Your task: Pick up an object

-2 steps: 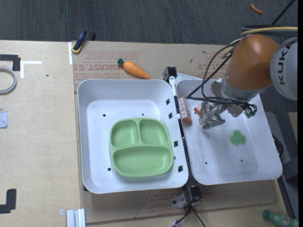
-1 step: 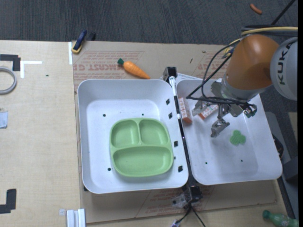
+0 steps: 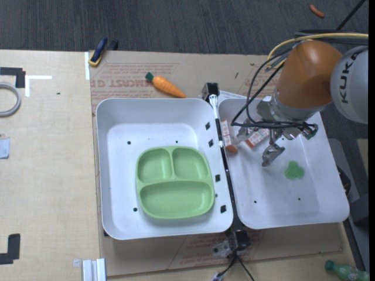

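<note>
Camera view: the gripper (image 3: 273,153) hangs over the right bin (image 3: 328,206), upper-middle part, under the orange wrist band. Fingers point down and look spread, nothing between them, so open and empty as I read it.

Candidates, all placed relative to the gripper:
- green broccoli-like toy (image 3: 295,170): just beside, down and to the view's right, on bare bin floor. Roughly round blob, no clear long axis, so finger orientation shouldn't matter much.
- red-and-white small packet (image 3: 256,138): just beside, up and to the view's left, partly under the wrist cabling. Long axis looks tilted, running lower-left to upper-right. Can't tell exactly what it is.
- small reddish piece (image 3: 232,149): further left, near the bin's left wall.

My read: the green toy is the cleanest target. It's isolated, apart from the walls, and the move needed is a short shift toward the view's lower right, then straight down. The packet is nearer the wall and half hidden, so worse odds.

Elsewhere: left bin (image 3: 111,163) holds a green divided plate (image 3: 174,182), well apart from the gripper. A toy carrot (image 3: 166,85) lies on the cardboard behind the left bin, outside both bins, so not a practical pick.

Risk, as a guess: the toy is low and lumpy, so fingers could skid off or nudge it away if the descent is off-centre.
</note>
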Robot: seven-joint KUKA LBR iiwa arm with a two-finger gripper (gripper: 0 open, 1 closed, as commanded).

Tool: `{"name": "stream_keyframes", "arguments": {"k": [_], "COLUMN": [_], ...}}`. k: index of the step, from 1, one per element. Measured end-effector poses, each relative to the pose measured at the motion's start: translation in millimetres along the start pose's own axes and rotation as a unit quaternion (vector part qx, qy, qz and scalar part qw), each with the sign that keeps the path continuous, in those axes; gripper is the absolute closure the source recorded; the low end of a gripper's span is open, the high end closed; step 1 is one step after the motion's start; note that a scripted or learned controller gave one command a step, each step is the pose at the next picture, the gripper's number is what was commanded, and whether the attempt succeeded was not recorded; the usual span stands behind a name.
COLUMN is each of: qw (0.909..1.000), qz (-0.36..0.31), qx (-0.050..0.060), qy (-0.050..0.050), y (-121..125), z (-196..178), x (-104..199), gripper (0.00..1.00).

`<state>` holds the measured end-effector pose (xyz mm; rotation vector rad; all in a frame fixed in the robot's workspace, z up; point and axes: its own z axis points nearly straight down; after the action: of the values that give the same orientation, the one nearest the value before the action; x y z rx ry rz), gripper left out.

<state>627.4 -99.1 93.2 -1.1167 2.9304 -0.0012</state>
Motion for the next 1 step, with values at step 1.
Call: {"name": "stream_keyframes", "arguments": {"k": [1], "qw": [1.0000], "qz": [0.002], "qx": [0.001], "qy": [-0.002], "y": [-0.5], "z": [-10.6], "x": [-1.3], "gripper": [1.00]}}
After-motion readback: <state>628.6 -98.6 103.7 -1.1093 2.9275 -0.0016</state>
